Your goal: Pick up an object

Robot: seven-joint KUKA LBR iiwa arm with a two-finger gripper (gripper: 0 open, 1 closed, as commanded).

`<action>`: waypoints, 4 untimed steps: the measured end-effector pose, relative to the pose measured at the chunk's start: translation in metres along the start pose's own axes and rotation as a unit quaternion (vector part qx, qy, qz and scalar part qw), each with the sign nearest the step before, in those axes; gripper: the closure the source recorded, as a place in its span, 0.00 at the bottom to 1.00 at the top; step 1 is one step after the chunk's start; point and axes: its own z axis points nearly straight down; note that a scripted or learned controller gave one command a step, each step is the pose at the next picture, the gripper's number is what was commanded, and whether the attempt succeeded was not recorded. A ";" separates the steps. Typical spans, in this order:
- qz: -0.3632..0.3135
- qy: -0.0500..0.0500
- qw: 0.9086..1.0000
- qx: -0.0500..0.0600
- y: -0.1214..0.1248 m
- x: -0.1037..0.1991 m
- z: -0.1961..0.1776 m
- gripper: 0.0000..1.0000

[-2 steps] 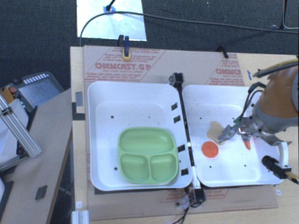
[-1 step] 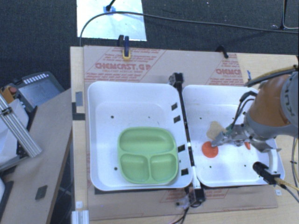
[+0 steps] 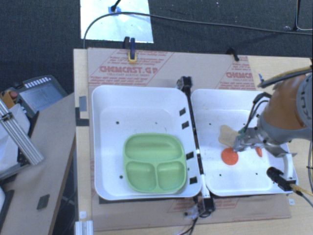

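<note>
My gripper is low in the right bin, reaching in from the right. Just below and left of it lies a round orange-red object, touching or nearly touching the gripper. A tan flat piece lies just left of the gripper, partly under it. A small orange item peeks out to the right of the gripper, beneath the wrist. Nothing shows plainly between the gripper's parts from this angle.
A green divided plate lies in the left bin. A black divider strip with clips runs between the two bins. The bins rest on a cardboard sheet. A yellow clamp sits at the back.
</note>
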 end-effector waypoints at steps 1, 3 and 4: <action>0.000 -0.001 1.000 0.000 -0.004 -0.005 -0.061 1.00; -0.002 -0.001 1.000 -0.001 -0.005 0.005 -0.158 1.00; -0.002 -0.001 1.000 0.001 -0.003 0.005 -0.168 1.00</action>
